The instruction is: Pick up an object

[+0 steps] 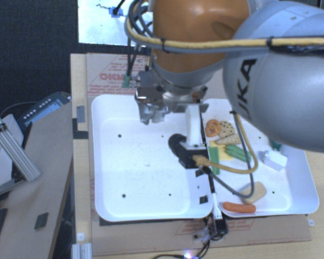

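camera view: the grey arm (270,80) reaches in from 3 o'clock, its orange band (200,20) high over the two white bins on the counter (54,161). the hand (151,109) hangs over the far rim of the left bin (140,171); whether it is apart or together cannot be told. the objects lie in the right bin (297,182): crackers (220,128), a green piece (237,152), a white block (274,159), a tan piece (256,192) and an orange carrot (238,208) at 5 o'clock.
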Robot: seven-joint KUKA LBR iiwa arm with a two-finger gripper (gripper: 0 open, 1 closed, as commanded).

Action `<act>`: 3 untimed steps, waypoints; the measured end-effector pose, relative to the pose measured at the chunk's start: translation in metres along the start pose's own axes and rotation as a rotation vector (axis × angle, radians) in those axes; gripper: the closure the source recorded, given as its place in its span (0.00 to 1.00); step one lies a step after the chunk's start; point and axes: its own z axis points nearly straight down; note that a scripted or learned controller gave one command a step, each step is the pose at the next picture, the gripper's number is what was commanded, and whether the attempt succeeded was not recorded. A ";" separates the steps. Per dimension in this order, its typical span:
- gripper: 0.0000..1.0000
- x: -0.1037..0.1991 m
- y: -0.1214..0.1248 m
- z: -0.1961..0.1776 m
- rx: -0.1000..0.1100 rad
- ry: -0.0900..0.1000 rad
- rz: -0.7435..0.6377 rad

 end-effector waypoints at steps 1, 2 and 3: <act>1.00 -0.002 0.114 -0.009 -0.019 0.005 0.003; 1.00 0.000 0.040 0.113 0.002 0.000 0.000; 1.00 -0.088 -0.030 0.255 0.009 -0.004 0.009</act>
